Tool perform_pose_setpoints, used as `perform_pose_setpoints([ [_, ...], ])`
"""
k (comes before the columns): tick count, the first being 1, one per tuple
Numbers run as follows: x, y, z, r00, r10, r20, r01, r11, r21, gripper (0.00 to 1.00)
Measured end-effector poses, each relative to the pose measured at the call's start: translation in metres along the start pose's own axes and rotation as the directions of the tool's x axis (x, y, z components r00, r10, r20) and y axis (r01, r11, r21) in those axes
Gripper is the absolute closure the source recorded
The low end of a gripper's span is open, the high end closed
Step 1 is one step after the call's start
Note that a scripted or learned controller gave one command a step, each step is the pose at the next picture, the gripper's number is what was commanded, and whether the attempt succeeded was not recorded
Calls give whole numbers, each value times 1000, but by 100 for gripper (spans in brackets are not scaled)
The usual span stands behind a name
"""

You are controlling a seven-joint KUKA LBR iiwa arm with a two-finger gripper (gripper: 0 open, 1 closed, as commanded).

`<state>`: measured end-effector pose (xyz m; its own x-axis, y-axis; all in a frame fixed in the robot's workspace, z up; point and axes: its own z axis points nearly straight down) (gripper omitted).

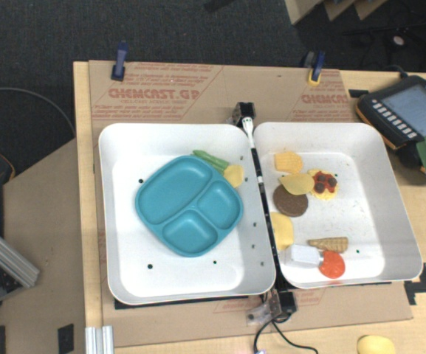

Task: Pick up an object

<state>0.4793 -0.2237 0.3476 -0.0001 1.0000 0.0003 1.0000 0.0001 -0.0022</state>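
1. Overhead, on my remote feed from the fixed camera: two white bins sit side by side on a printed cardboard sheet (161, 91), the left bin (120, 198) touching the right bin (390, 198) along their shared edge.
2. Left bin: a teal divided plate (189, 206) lies near the middle. A green piece (210, 158) and a pale yellow piece (234, 174) rest against the plate's far right rim.
3. Right bin, where most of the pickable toy food lies: an orange waffle square (288, 161), a pale round chip (297, 184) overlapping a brown disc (291, 203), a red-and-yellow piece (324, 184), a yellow block (282, 231), a wafer cone (328, 244), a white block (306, 254) and a red ball (332, 265).
4. How the jaws stand I cannot tell from this feed, so I give places by the bins instead.
5. A handheld pendant (408, 113) lies beyond the right bin's far right corner.
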Motion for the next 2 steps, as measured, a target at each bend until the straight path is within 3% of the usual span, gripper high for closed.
perform_pose_setpoints([
  [1, 0, 0, 31, 1000, 0, -1, 0, 1000, 1, 100],
  [2, -1, 1, -33, 1000, -1, 5, 1, 1000, -11, 100],
])
